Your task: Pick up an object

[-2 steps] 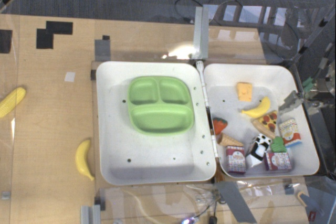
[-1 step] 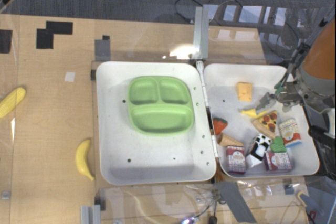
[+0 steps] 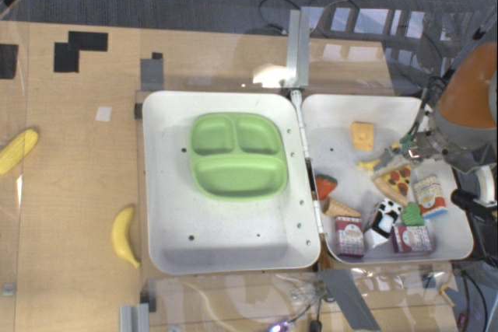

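Note:
The right bin (image 3: 334, 117) holds several toy foods. A yellow cheese block (image 3: 362, 135) lies toward the back, and a pizza slice (image 3: 395, 181) lies in the middle. A red strawberry (image 3: 324, 186) and a tan wedge (image 3: 342, 207) are by the left wall. Along the front edge stand a red box (image 3: 349, 235), a black-and-white cow-patterned item (image 3: 383, 218) and a green-topped box (image 3: 411, 233). A small white carton (image 3: 429, 194) is at the right. My gripper (image 3: 412, 146) hangs over the bin's right side, just above and behind the pizza slice, beneath the orange band (image 3: 471, 93).
The left bin (image 3: 167, 245) holds a green divided plate (image 3: 237, 155). Two yellow bananas lie on the wooden bench to the left, one (image 3: 17, 152) at the far edge and one (image 3: 124, 235) beside the left bin. A metal divider post (image 3: 297, 50) stands behind the bins.

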You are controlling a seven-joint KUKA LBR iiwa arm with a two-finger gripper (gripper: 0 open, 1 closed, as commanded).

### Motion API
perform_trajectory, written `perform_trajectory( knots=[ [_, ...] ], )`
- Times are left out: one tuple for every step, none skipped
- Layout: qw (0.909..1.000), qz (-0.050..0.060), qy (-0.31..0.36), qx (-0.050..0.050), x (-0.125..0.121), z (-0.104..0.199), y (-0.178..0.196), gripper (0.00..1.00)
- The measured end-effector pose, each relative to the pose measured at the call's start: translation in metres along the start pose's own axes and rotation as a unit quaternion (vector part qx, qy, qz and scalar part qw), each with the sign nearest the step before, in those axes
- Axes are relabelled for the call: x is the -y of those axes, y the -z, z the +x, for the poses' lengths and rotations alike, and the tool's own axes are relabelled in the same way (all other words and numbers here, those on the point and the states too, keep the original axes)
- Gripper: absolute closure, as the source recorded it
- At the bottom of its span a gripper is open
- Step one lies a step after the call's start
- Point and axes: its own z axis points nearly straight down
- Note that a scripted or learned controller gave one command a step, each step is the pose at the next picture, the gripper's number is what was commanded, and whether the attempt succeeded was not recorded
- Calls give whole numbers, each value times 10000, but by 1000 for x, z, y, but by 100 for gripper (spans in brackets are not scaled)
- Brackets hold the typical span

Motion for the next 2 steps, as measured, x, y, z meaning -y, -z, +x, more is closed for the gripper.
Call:
perform_trajectory(
  knots=[
    [9957,-9,-922,7,-13,-18,68,0],
    [9957,-8,-922,6,-13,-18,68,0]
  ],
)
